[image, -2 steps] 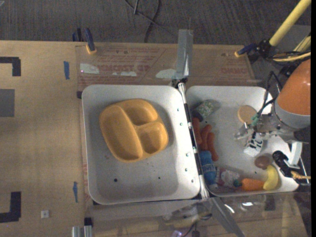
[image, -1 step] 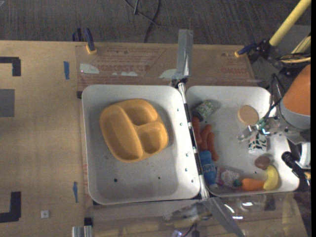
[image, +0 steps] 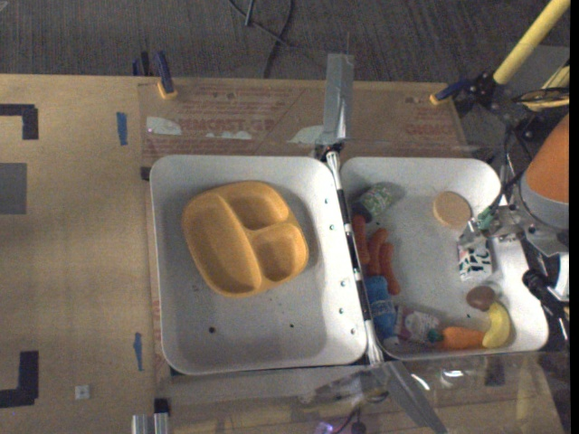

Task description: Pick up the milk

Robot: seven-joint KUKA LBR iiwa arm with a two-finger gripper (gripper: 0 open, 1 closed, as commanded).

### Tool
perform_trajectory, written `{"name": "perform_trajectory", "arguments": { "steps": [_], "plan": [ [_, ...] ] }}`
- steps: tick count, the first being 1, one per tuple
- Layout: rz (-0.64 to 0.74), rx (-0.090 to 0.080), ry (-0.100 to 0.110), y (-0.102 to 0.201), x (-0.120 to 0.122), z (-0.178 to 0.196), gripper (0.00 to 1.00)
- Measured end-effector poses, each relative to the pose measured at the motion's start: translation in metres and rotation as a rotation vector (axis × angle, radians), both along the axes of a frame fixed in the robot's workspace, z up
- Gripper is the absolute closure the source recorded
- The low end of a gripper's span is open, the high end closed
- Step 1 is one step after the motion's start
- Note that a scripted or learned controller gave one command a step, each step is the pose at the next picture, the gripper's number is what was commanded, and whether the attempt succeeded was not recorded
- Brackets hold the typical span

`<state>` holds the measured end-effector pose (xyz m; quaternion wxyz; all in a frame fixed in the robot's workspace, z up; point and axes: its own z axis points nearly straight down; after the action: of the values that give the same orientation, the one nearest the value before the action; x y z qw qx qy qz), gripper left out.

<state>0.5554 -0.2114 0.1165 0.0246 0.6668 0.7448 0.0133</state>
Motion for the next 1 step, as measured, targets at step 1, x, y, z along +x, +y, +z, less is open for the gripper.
{"name": "perform_trajectory", "arguments": {
  "steps": [1],
  "plan": [
    [0.000,0.000,0.003,0.0001,-0.0007,-0.0011,0.00]
  ]
}}
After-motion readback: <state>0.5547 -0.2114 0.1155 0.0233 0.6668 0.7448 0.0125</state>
